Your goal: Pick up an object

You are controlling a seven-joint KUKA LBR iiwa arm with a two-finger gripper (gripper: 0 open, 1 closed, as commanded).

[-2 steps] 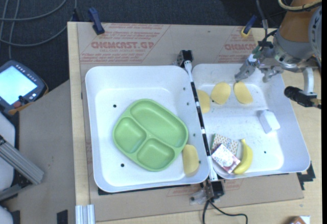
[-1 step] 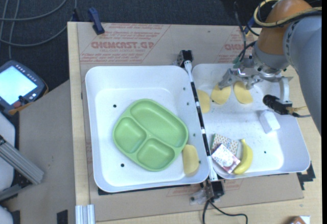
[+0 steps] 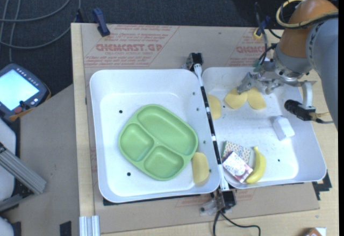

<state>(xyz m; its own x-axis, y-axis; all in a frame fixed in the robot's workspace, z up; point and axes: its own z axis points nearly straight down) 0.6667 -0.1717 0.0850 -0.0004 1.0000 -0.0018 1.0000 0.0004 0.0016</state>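
The pincer (image 3: 258,81), whose grip I could not make out, hung at the right bin's (image 3: 301,173) far edge, just above two yellow lumps (image 3: 244,100).

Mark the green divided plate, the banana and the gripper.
green divided plate (image 3: 157,141): camera view, on the ridge where its three compartments meet.
banana (image 3: 258,165): camera view, middle of its curved body, in the right bin.
gripper (image 3: 259,81): camera view, at its tip above the right bin's far end.

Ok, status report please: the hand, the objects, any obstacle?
Hand low in right bin, over yellow pieces; grip unclear. Banana by front wall. Green tray in left bin.
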